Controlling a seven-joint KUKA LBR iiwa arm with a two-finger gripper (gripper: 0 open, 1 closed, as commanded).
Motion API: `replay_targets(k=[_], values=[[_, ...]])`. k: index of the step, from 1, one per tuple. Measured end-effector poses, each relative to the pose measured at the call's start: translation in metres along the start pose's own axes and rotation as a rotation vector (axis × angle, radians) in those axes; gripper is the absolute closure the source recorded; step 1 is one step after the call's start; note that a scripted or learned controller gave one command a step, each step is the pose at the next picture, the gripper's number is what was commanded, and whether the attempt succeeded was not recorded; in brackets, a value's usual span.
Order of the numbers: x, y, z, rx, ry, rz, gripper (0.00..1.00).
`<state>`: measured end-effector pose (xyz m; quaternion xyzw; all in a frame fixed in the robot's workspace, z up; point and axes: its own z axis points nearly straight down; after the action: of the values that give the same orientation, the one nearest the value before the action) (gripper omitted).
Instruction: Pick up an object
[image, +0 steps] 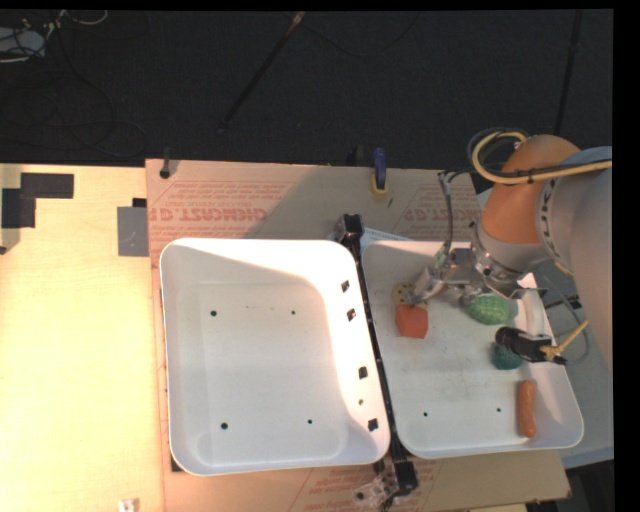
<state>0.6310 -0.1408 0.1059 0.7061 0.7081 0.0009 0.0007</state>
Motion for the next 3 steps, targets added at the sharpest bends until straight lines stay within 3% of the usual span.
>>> replay_targets(k=[1,2,3], values=[[-0.001,-0.001,0.003,0.004,0.0,0.0,0.0],[0.063,-0.02,0.019,0.008,0.001,-0.001,0.0],[0.055,-0.011,0.018,0.004,0.0,0.002,0.0]])
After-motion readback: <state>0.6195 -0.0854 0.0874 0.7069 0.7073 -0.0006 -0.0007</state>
